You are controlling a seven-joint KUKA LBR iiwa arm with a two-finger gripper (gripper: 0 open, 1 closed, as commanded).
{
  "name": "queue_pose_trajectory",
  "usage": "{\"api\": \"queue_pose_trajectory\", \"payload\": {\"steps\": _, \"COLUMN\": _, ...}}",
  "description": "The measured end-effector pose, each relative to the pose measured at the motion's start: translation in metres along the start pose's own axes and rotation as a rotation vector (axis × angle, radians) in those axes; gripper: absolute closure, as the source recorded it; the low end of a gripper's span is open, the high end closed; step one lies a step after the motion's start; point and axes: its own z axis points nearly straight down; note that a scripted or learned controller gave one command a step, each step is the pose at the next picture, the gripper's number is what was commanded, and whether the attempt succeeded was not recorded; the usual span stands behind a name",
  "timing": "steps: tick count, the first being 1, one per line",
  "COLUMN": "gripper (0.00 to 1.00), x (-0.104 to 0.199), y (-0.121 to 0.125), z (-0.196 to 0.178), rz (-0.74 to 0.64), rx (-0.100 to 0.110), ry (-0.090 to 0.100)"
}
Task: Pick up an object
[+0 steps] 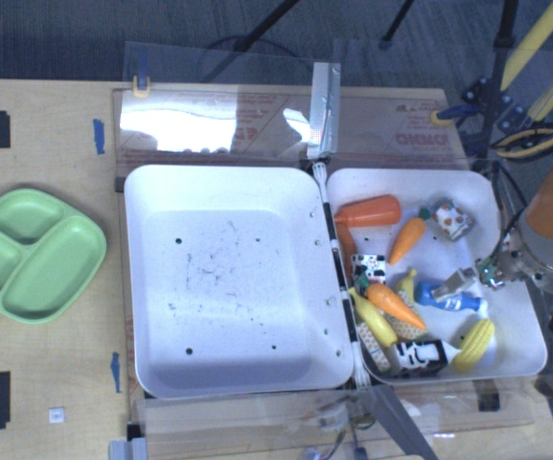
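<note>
The approach is in hand, nothing lifted yet: the gripper (482, 274) hovers at the right bin's (523, 353) right side, just above a blue toy (451, 301); whether its fingers are open I cannot tell. Next comes a straight descent onto that smooth plastic piece, clear of the glossy carrot (392, 300) and yellow corn (476, 341).

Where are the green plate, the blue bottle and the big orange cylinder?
Green plate (33, 254): camera view, on the ridge between its compartments.
Blue bottle (451, 301): camera view, on the middle of its body.
Orange cylinder (369, 211): camera view, on the middle of its side.
</note>
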Motion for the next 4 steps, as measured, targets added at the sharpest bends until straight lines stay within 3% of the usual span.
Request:
{"api": "queue_pose_trajectory", "payload": {"steps": 1, "gripper": 0.00, "x": 0.004, "y": 0.089, "z": 0.027, "rz": -0.242, "rx": 0.013, "ry": 0.007}}
{"api": "queue_pose_trajectory", "payload": {"steps": 2, "gripper": 0.00, "x": 0.004, "y": 0.144, "z": -0.026, "rz": -0.410, "rx": 0.010, "ry": 0.005}}
{"api": "queue_pose_trajectory", "payload": {"steps": 3, "gripper": 0.00, "x": 0.056, "y": 0.134, "z": 0.027, "rz": -0.675, "rx": 0.010, "ry": 0.008}}
{"api": "queue_pose_trajectory", "payload": {"steps": 4, "gripper": 1.00, "x": 0.053, "y": 0.136, "z": 0.014, "rz": -0.671, "rx": 0.001, "ry": 0.002}}
